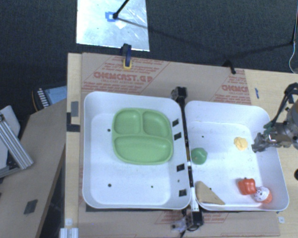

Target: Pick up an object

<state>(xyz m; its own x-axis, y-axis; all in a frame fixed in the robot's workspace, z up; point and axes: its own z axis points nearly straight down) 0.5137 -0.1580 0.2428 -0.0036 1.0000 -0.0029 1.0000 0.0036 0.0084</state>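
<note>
cardboard-topped worktop carries two white bins; the tool, its grip impossible to make out, hovers at the right bin beside a yellow piece, with a green ball farther left and a green tray in the left bin.

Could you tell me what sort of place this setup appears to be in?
Probably a robotics lab bench for grasping trials: two white bins clamped side by side on a board, toy food such as a green divided plate, and a robot gripper at the right bin's edge.
</note>
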